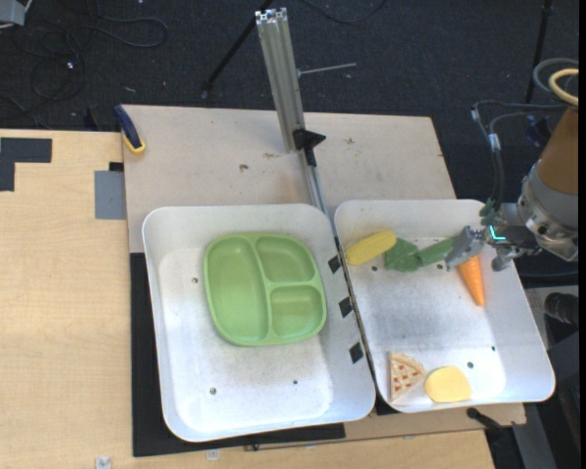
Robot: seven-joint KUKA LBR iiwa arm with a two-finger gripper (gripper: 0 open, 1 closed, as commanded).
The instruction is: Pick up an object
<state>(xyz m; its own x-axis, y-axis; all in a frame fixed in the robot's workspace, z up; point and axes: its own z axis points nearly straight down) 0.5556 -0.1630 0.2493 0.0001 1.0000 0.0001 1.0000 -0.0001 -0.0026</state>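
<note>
My gripper (482, 251) hangs over the far right part of the right bin (527, 374), open, with its grey fingers (464, 246) spread apart. An orange carrot (473, 280) lies in the bin just below the fingers, its top end near the gap between them. A green vegetable piece (417, 255) lies just left of the left finger and seems to touch it. A yellow corn cob (370, 246) sits further left. Nothing is gripped.
A pizza slice (403, 375) and a yellow lemon-like piece (447, 385) lie at the right bin's near edge. The left bin (176, 379) holds a green divided plate (266, 289). An aluminium post (281, 76) stands behind the bins.
</note>
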